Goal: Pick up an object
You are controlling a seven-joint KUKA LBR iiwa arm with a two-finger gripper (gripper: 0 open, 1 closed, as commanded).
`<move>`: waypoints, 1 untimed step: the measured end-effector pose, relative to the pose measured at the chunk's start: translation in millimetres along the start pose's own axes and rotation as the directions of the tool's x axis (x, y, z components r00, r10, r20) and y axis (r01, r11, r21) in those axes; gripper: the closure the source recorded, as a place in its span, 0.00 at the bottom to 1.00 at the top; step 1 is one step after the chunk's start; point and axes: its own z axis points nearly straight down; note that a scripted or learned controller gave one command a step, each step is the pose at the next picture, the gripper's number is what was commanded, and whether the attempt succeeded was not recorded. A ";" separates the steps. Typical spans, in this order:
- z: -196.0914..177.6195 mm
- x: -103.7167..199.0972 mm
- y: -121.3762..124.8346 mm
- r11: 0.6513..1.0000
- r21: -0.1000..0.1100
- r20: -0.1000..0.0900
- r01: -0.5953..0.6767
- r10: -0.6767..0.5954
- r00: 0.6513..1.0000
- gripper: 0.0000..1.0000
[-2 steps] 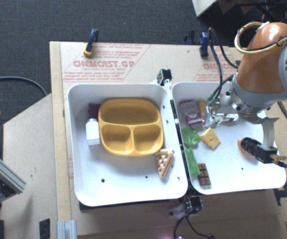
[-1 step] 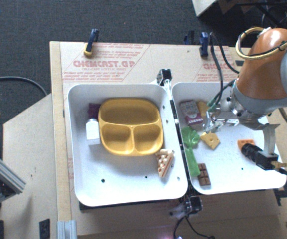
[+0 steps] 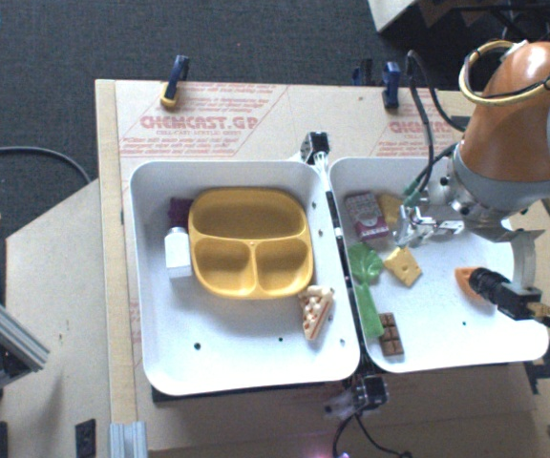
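1. The gripper (image 3: pixel 416 227) is seen low over the upper left part of the right bin (image 3: pixel 466 337). It is carried by the grey arm (image 3: pixel 514 151), which reaches in from the right.
2. Whether the jaws are wide or narrow cannot be told from this view.
3. A yellow cheese wedge (image 3: pixel 404 267) is found just below the gripper in the view. A pinkish packet (image 3: pixel 364 215) and a small yellow piece (image 3: pixel 391 205) are found just to the gripper's left.
4. A green piece (image 3: pixel 364 262) is laid beside the wedge, and a brown chocolate bar (image 3: pixel 391 335) is placed near the bin's lower left corner. An orange thing (image 3: pixel 464 279), partly hidden, is seen further right.
5. In the left bin (image 3: pixel 218 342), a yellow divided plate (image 3: pixel 251 241) is set. A white bottle (image 3: pixel 178 253) is placed at its left edge, with a dark maroon thing (image 3: pixel 179 208) above the bottle. A waffle-patterned wedge (image 3: pixel 316 311) lies at the plate's lower right corner.
6. Both bins are borne side by side on the surface (image 3: pixel 237 122).
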 end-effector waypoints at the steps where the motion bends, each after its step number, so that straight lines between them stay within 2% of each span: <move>1: 9.9 -10.6 4.2 1.000 0.005 0.000 -0.002 0.002 1.000 1.00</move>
